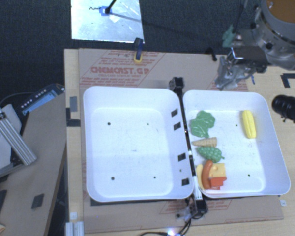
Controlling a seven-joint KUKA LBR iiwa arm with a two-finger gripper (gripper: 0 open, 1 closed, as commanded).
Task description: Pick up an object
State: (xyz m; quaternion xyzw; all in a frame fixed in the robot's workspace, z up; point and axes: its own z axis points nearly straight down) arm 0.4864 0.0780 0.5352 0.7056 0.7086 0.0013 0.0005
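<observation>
— Cardboard covers the bench (118,70), and two white bins sit on it side by side. Where is the tool?

— The gripper (229,79) hangs above the far rim of the right bin (274,151), near that bin's far left corner. Whether it is spread or closed I cannot tell; it blurs into the metal around it, and nothing shows between its tips.

— What lies closest to it?

— The corn cob (249,124), nearer the camera and slightly right of the gripper, its long axis running far-to-near. The green leafy piece (202,123) lies toward the camera and left, by the divider, about as close.

— And beyond those?

— A carrot-like cone (205,142), another green piece (210,154), and an orange-red cluster (212,175) crowd the near left corner. I judge the corn easiest, since it stands apart; a grasp should close across its width.
</observation>
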